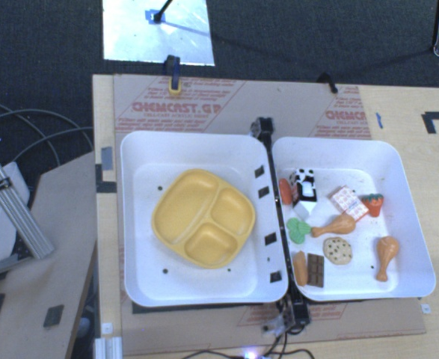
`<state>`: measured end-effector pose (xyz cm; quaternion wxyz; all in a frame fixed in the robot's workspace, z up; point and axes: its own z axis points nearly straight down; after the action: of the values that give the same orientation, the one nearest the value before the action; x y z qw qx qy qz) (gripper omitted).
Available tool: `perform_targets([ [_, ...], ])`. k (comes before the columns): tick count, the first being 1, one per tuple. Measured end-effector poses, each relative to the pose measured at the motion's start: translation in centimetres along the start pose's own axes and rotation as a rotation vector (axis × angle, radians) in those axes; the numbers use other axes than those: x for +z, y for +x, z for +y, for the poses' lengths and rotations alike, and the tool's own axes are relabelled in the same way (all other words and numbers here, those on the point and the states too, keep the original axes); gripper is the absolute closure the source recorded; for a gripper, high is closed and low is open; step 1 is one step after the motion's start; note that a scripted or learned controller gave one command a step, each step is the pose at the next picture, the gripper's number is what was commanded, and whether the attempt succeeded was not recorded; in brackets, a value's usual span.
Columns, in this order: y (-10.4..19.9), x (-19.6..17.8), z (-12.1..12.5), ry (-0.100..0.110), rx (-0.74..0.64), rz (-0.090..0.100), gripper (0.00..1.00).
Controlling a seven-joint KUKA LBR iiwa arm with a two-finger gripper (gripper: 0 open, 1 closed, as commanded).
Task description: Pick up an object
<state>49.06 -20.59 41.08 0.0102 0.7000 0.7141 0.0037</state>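
At the near edge, wires trail off the brown board-topped bench (204, 99). On it sit two shallow white bins side by side. The right bin (410, 223) holds the small toy food pieces: a brown chocolate bar (315, 270), a speckled cookie (338, 250) and a tan drumstick (386, 256) nearest, and a black-and-white figure (304, 186) farther back. The left bin (133, 223) holds a yellow three-part plastic plate (203, 217). Whether the gripper is clenched or released I cannot tell. Beyond the bins a blue-and-yellow clamp (173, 75) grips the board's far edge. Past it a shiny metal sheet (158, 21) lies on dark carpet (316, 13).
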Motion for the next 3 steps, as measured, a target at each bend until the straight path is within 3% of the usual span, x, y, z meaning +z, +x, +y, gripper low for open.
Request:
perform_targets([
  [3,-0.1,-3.4,0.3,-0.013,-0.014,-0.006,1.0],
])
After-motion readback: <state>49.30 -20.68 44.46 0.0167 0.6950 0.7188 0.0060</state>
